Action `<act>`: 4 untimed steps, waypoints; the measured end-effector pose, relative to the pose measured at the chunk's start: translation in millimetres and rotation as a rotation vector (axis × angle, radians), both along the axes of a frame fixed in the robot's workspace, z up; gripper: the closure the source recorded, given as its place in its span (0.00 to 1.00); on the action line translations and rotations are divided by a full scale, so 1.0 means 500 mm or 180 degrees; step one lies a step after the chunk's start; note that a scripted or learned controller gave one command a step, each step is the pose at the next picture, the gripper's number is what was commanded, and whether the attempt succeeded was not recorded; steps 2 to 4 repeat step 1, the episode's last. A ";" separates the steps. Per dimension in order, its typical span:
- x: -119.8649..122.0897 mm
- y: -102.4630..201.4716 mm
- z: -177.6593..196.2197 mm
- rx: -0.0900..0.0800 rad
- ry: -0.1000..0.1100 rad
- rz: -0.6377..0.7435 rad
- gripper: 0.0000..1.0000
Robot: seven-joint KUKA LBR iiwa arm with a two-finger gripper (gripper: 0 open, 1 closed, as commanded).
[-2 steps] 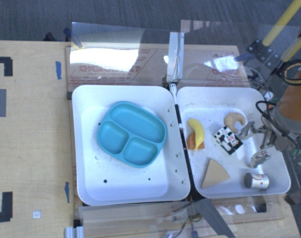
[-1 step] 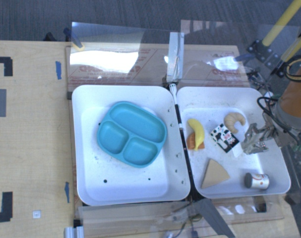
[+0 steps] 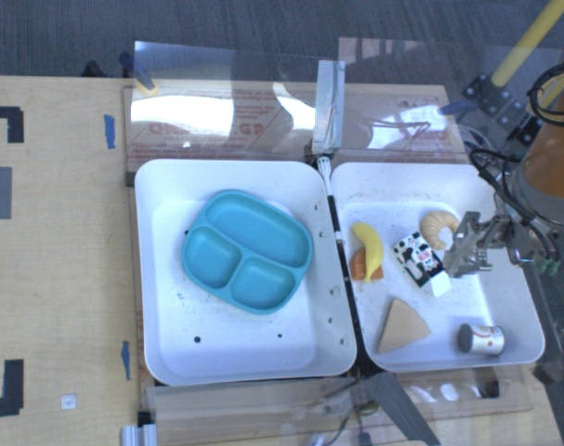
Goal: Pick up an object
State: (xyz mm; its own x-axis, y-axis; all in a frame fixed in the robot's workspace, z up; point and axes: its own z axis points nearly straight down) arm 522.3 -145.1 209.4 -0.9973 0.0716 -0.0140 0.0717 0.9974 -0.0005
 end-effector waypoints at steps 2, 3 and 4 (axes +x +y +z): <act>-0.052 0.090 0.009 -0.0001 0.0032 0.1032 1.00; -0.052 0.090 0.009 -0.0001 0.0032 0.1032 1.00; -0.052 0.090 0.009 -0.0001 0.0032 0.1032 1.00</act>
